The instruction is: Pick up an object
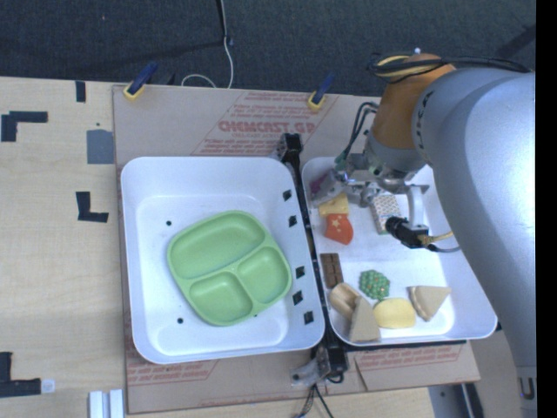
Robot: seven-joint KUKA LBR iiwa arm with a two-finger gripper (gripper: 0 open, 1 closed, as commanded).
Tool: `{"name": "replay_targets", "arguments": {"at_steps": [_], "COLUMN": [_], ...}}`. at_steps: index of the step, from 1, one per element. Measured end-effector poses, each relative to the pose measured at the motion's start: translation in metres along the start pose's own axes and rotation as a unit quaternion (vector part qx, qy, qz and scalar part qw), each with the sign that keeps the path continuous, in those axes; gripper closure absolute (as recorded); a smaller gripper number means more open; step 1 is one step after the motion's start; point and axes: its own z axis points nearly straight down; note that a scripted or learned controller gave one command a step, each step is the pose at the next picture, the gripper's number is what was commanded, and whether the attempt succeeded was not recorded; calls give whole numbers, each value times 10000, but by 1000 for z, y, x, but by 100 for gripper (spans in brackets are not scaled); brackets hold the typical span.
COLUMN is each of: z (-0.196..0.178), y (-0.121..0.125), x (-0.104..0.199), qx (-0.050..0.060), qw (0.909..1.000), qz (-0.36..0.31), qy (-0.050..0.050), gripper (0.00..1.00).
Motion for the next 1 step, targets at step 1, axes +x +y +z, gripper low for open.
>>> {"name": "replay_targets", "arguments": {"at_steps": [1], "z": [-10], "y": [0], "x": [1], "qx": [3], "qw": [10000], "qz": [-10], "qy": [-4], "gripper": [100]}}
